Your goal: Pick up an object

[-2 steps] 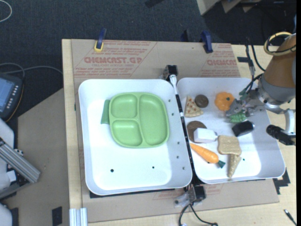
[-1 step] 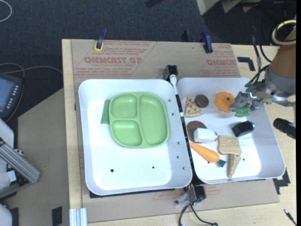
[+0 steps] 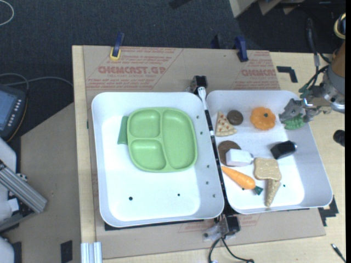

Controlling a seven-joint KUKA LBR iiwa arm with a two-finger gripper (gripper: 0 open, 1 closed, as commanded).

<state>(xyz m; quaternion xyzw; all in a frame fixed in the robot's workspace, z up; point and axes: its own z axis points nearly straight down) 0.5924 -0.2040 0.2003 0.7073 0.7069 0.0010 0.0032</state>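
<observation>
The right bin [image 3: 315, 163] holds several toy foods: a pizza slice [image 3: 224, 125], a brown cookie [image 3: 235, 116], an orange fruit [image 3: 263, 119], a black block [image 3: 283, 149], a white block [image 3: 239, 158] resting on a brown disc [image 3: 226, 146], a carrot [image 3: 241, 178], a bread slice [image 3: 267, 170] and a tan wedge [image 3: 271, 192]. My gripper [image 3: 294, 112] hangs at the bin's far right side, right over a small green item [image 3: 295, 123]. The gripper's body hides the contact with the green item.
The left bin [image 3: 109, 190] holds a green divided plate [image 3: 162, 139]. Blue and yellow clamps [image 3: 116, 48] pin the cardboard at the back edge. A black bracket [image 3: 201, 84] sits between the bins at the back.
</observation>
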